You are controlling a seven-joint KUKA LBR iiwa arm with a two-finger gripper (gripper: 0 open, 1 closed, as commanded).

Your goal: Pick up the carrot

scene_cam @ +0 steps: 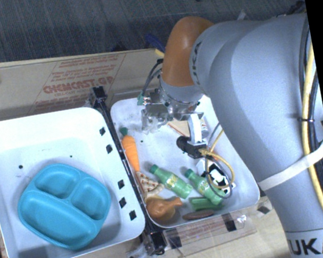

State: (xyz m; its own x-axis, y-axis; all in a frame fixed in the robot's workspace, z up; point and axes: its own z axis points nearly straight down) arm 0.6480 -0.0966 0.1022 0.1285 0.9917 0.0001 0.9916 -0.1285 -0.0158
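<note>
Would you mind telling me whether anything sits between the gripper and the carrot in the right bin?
Nothing visible does. The carrot lies along the bin's left wall, with bare white floor between it and the gripper. The green bottles lie further down.

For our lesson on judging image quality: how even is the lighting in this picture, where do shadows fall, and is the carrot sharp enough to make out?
Camera view: soft, even light, no harsh glare on the white bins; faint shadow under the blue tray; the carrot is slightly soft but clearly readable; the gripper area is darker and cluttered.
</note>
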